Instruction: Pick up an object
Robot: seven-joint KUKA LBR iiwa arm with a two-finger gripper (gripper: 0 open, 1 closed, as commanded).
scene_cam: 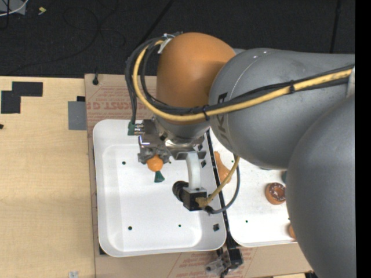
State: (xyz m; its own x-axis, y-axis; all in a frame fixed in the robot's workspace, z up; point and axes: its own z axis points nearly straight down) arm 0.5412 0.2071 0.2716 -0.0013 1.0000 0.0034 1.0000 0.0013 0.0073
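Observation:
A small orange toy with a green tip (155, 167) is in the left white bin (116, 213), near the bin's upper middle. My gripper (155, 155) is directly over it, under the orange wrist band (188, 74), and its metal end touches or covers the toy's top edge. I cannot make out whether the toy rests on the bin floor or hangs from the gripper. The arm's grey body covers most of the right side of the view.
The right bin (255, 236) holds a brown ring-shaped piece (276, 193), an orange piece (220, 165) partly hidden behind a cable, and another orange bit (291, 230) at the arm's edge. A black cable plug (188, 197) hangs over the left bin. Wooden bench lies left.

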